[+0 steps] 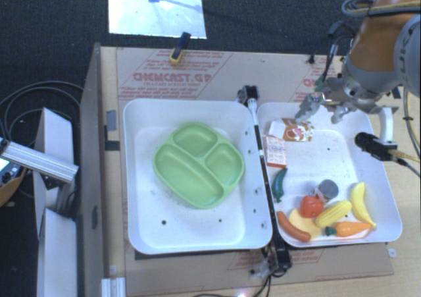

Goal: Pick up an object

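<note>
Green plate (198,165), yellow banana (361,203)

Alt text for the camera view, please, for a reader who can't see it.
A grey arm's gripper hangs over the right bin's far edge, above toy food, including a banana, corn and a tomato. The left bin holds a green divided plate.

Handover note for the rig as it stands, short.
End effector: above the right bin's far edge, near the orange-and-white packet; nothing seen held.
Right bin: second packet, green pepper, tomato, corn, banana, carrot, sausage, grey round piece.
Left bin: green divided plate.
Done: nothing picked. Left: grasp and lift one object.
</note>
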You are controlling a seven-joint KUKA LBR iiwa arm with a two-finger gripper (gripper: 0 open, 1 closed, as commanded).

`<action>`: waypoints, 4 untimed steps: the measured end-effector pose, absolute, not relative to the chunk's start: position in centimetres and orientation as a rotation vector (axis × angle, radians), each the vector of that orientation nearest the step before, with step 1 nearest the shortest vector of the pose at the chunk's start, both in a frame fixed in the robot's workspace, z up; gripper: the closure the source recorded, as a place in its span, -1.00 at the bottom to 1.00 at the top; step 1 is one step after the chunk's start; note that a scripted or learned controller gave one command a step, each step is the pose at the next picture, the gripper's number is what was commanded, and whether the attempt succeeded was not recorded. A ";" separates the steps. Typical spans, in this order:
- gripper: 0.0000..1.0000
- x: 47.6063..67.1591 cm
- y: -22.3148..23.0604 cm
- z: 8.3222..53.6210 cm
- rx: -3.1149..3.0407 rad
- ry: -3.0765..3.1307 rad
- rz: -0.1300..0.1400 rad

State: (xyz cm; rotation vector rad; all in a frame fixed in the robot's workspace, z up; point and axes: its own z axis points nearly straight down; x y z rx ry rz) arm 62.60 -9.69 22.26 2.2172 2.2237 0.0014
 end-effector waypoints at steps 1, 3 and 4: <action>-1.00 54.5 -10.5 16.9 2.229 2.225 -0.009; -1.00 62.6 -15.0 16.6 2.201 2.222 0.014; -1.00 55.3 -16.5 14.9 2.227 2.221 -0.004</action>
